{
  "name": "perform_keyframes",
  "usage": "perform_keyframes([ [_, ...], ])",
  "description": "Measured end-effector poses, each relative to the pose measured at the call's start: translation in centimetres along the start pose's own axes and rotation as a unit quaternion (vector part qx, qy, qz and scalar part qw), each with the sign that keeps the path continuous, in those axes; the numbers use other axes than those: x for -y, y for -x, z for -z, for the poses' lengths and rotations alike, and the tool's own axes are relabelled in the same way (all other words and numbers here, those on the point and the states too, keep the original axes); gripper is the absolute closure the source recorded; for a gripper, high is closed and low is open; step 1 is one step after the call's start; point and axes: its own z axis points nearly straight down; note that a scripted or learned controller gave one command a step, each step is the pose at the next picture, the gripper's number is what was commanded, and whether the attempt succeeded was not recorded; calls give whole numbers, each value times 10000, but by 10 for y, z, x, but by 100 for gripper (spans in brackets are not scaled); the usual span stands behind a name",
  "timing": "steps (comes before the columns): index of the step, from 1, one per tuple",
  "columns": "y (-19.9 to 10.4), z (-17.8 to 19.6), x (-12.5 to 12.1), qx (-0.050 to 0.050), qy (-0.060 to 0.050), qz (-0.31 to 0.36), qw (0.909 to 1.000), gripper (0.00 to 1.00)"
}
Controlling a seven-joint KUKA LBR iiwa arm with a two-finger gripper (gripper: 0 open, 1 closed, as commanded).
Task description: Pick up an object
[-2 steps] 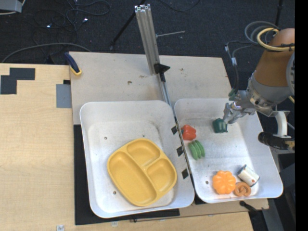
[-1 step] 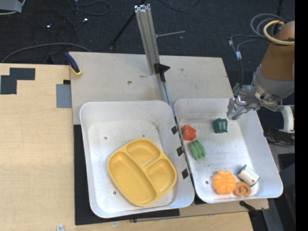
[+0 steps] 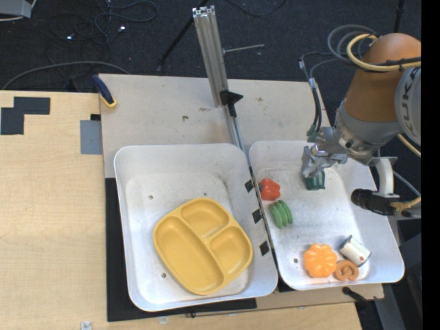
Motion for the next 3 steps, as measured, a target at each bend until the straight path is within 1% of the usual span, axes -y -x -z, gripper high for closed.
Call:
perform_keyframes([
  [1,-62,-8,7,0,-6,1,10000,100],
  [3,-185,0,16,4,3,9,10000,100],
])
